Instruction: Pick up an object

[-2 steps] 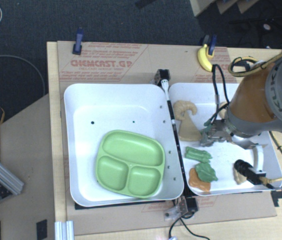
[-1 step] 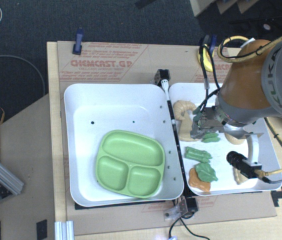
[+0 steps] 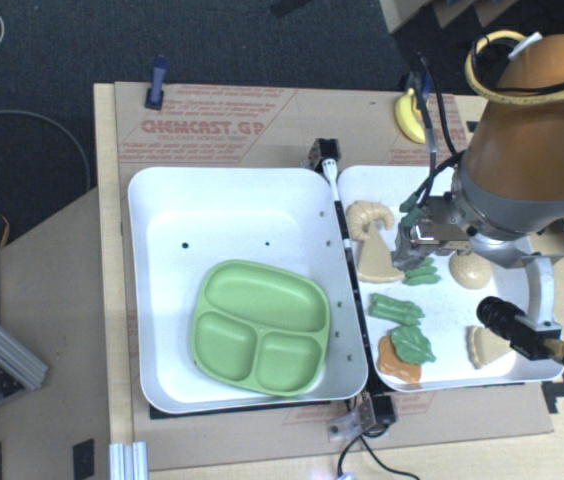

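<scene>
Small green piece [image 3: 421,276] lying in the right bin [image 3: 442,368], right at the tip of the gripper [image 3: 409,258], touching or nearly so; fingers too hidden by the wrist to call open or closed. Around it, tan shapes [image 3: 370,230], another green piece [image 3: 396,309], an orange-and-green toy [image 3: 402,353]. Over in the left bin [image 3: 162,268], a green divided plate [image 3: 261,326].

Lab; bench [image 3: 212,128] (cardboard-topped); cables [image 3: 22,128] on carpet
</scene>
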Robot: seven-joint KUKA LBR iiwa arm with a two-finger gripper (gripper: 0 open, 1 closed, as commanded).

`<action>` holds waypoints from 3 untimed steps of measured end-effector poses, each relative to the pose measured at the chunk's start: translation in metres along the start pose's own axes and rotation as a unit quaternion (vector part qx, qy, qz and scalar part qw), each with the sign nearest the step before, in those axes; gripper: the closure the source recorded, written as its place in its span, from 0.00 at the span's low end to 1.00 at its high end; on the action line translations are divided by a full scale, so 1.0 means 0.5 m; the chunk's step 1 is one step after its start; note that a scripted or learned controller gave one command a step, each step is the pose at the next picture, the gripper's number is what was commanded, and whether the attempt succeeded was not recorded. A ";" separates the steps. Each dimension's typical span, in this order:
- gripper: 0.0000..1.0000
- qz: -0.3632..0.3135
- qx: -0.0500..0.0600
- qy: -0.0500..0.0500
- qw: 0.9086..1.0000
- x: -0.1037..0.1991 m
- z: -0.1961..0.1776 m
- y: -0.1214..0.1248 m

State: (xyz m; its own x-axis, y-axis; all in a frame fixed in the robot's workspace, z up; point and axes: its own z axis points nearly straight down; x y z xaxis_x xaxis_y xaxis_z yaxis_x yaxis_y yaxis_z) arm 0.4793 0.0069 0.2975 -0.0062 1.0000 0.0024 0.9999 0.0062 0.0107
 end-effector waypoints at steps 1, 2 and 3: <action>1.00 -0.001 0.001 0.000 1.000 0.096 -0.129 0.004; 1.00 0.002 0.004 -0.002 1.000 0.090 -0.142 0.004; 1.00 0.001 0.003 -0.002 1.000 0.090 -0.162 0.005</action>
State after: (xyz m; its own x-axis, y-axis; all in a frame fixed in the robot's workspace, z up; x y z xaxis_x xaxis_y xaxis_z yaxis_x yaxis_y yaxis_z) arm 0.4807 0.0517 0.3789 -0.0033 1.0000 -0.0014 1.0000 0.0033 0.0056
